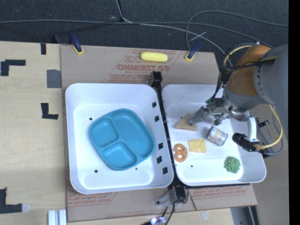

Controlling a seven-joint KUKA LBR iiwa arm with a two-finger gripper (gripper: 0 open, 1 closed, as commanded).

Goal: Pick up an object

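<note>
Right bin (243,175) – small silver can (217,136) on its side; gripper (208,117) spread wide, holding nothing.

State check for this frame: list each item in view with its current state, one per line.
blue divided plate: flat in left bin, compartments bare
can: on its side, right bin
bread slice: flat, right bin
cheese square: flat
pretzel: flat
broccoli: loose, near corner
corn: outside bins, on cardboard
gripper: above right bin, holding nothing

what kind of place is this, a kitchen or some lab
Most likely a robotics lab bench, not a kitchen: a grey robot arm with an orange band reaches over two shallow white bins clamped onto cardboard, holding toy food like a small green broccoli piece.
</note>
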